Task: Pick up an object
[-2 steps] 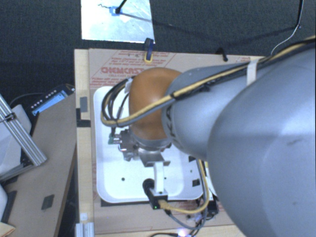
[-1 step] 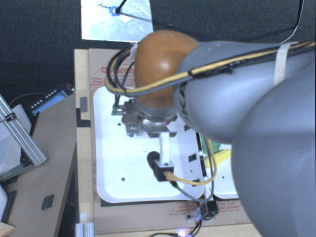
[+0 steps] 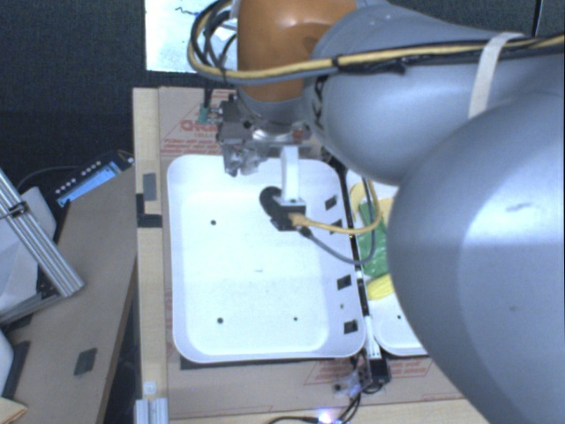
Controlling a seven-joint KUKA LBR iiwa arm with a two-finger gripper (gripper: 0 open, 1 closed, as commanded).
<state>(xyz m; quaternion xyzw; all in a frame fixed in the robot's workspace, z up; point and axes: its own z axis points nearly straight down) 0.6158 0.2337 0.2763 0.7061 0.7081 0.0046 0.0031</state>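
My gripper [image 3: 235, 162] hangs over the far edge of the left white bin [image 3: 229, 325], near its back wall. I see nothing between it and the bin floor. In the right bin [image 3: 397, 338], mostly hidden under the arm, lie a green thing [image 3: 376, 256] and a yellow thing [image 3: 380, 286], with another yellowish piece [image 3: 362, 203] further back.
The big grey arm [image 3: 459, 193] covers most of the right bin and the view's right side. A cardboard sheet [image 3: 177, 131] lies under the bins. To the left stand a metal rail [image 3: 40, 246] and a dark device [image 3: 88, 179].
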